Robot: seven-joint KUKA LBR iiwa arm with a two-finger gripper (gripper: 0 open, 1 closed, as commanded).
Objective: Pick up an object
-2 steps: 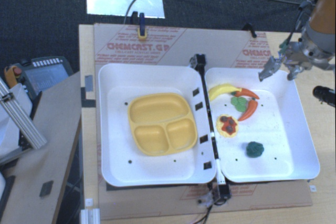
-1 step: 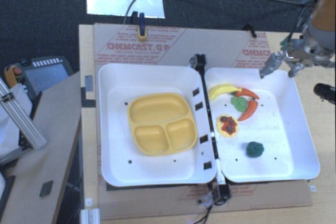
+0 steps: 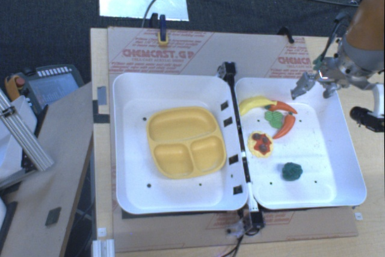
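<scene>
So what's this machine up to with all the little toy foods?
A robot arm reaches in from the right, its gripper above the far edge of the right bin, holding nothing. Below it lie a banana, chili pepper, small pizza and broccoli. The left bin holds a yellow divided tray.

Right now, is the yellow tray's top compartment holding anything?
Empty. The yellow tray in the left bin shows bare yellow in all three compartments; the toy food lies in the right bin.
</scene>
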